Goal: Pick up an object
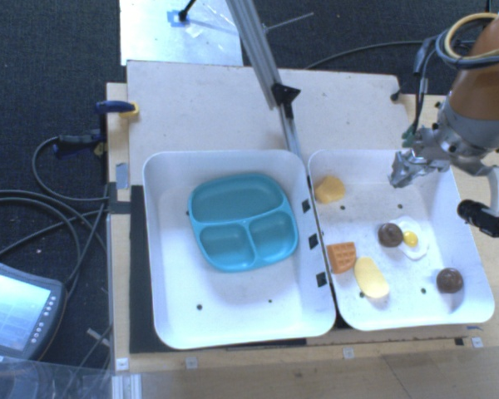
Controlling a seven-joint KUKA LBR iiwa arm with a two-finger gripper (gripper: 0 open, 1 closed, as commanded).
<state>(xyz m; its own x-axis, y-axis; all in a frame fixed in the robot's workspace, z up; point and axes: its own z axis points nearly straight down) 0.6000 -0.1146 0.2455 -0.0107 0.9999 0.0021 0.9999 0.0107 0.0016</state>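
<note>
Camera view: gripper over right bin's far part, finger state impossible to tell; toy foods below — yellow chunk, fried egg, brown rounds, orange waffle, yellow potato-like lump; blue divided plate in left bin

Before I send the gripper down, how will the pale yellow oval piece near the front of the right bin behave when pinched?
The oval piece looks smooth and rounded, so it may slip or squirt out of a pinch. It lies flat, touching the orange block, so a push could shift both. It looks like a light toy. The gripper hangs near the bin's far side.
</note>
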